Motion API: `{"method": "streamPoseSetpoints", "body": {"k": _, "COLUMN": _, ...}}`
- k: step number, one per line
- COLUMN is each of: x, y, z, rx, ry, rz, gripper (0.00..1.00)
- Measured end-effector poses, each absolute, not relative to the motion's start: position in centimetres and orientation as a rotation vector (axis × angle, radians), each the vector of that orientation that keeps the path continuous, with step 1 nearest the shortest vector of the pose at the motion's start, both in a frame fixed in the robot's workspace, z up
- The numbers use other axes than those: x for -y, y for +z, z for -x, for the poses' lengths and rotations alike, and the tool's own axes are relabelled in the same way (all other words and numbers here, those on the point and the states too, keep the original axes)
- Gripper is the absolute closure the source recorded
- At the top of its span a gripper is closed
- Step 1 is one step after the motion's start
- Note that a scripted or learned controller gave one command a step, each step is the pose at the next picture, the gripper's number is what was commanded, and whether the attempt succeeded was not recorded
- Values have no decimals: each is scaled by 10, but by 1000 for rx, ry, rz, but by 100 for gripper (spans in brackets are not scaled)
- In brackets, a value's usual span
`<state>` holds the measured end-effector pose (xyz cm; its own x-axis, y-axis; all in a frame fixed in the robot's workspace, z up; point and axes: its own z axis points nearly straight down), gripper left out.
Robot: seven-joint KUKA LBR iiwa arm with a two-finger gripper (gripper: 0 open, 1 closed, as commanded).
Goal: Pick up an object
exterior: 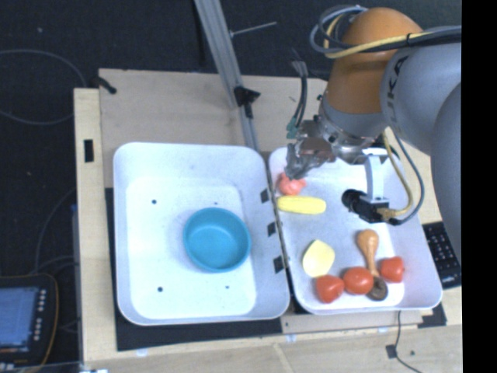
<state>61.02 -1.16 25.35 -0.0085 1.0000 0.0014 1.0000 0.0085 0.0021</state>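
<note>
The gripper (298,169) is seen low over the far left corner of the right bin (415,274), directly above a small pink object (292,185) that lies against the bin's left wall. Whether the gripper is open, closed or holding the pink object cannot be told, since the tips are blurred and merge with the object from this angle. Just in front of the pink object, a yellow banana-shaped piece (302,205) is laid crosswise near the left wall. Toward the near edge of the right bin, a pale yellow wedge (318,257) is found, with two red tomato-like pieces (329,288) (358,280) beside it along the near edge. An orange-brown drumstick shape (368,249) is placed upright between them and a third red piece (392,269), and a small dark round item (378,290) is seen at the drumstick's near end. In the left bin (140,169), a blue bowl (217,239) is set near the middle, toward the right side. Both bins are carried side by side on the surface (155,107), their inner walls touching.
</note>
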Motion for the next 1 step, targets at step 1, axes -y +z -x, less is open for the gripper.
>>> {"method": "streamPoseSetpoints", "body": {"k": 1, "x": -50, "y": 248, "z": -617, "rx": -2233, "ry": 1, "rz": -2212, "gripper": 100}}
